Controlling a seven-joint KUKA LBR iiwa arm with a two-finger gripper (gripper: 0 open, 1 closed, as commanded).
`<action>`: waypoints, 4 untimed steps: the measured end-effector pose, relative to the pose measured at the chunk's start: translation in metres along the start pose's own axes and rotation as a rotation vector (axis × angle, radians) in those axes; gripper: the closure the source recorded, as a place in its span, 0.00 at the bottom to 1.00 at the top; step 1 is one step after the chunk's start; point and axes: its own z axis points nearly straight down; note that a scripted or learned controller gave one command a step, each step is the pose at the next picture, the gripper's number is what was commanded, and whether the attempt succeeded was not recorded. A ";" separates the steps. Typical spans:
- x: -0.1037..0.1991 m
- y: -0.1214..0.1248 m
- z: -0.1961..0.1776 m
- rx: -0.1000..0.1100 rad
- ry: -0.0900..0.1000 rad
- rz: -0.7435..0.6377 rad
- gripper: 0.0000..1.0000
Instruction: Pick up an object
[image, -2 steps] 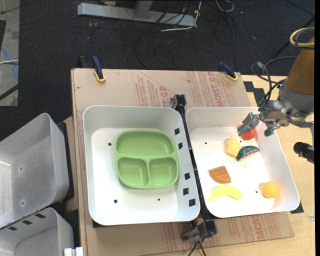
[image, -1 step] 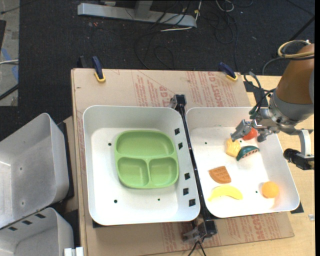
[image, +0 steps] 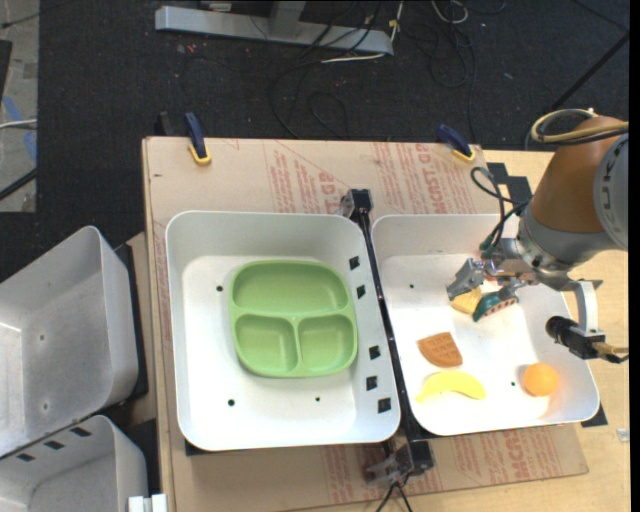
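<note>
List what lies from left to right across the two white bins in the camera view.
Green divided plate in the left bin → brown cookie-like piece → yellow banana → gripper over a small yellow and teal item → orange ball, all four in the right bin.

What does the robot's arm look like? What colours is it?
The arm is fat and rounded, grey with a shiny orange band above the wrist. Black cables loop beside it, and a yellowish cable curls over the top. At its end sits the tool, a small metal-grey part with thin fingers and a bit of teal on it.
</note>
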 end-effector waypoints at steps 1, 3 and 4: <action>0.003 0.004 0.035 -0.014 0.001 -0.004 0.00; 0.000 -0.007 -0.027 -0.009 -0.002 0.001 1.00; -0.009 -0.001 -0.084 -0.010 -0.003 -0.004 1.00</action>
